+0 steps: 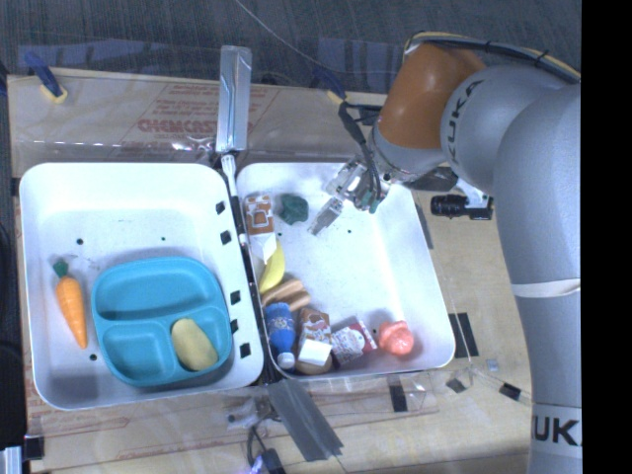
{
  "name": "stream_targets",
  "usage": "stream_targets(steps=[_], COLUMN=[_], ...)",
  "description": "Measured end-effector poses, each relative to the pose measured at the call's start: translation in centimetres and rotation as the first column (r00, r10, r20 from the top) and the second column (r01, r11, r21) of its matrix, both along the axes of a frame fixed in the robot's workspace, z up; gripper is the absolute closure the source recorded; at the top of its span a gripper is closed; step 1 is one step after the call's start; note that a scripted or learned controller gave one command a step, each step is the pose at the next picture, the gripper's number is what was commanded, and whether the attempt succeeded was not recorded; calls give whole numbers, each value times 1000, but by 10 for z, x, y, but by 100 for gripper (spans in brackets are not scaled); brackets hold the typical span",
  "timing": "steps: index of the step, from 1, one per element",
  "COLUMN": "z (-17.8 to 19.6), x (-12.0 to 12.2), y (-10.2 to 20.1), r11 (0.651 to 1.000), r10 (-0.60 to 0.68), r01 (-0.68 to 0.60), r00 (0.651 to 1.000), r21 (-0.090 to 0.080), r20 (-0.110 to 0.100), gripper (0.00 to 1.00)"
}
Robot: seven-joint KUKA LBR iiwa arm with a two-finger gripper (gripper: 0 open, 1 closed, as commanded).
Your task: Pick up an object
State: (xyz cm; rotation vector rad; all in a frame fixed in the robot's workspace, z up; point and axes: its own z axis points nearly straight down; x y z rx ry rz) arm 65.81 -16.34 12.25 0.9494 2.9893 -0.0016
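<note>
Objects for picking lie in both white bins on the table. In the left bin [39, 265], a carrot [70, 304] rests beside a blue tray [148, 299] that carries a yellow potato [195, 344]. In the right bin [415, 284], a banana [274, 268] and a green lump [293, 207] lie near the divider; a blue bottle [279, 329], small cartons and a pink ball [397, 339] crowd the near wall. The claw [336, 208] hangs over the far part of the right bin, near the green lump. Its fingers appear spread, with nothing between them. Judged status: no object is grasped yet; descent, closure and lift remain.
</note>
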Motion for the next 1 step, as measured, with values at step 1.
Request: stream_targets(steps=[1], z=[10], x=[-58], y=[24], r11=[980], r10=[199], r01=[-199], r00=[980], r21=[3], r20=[-5], gripper=[0])
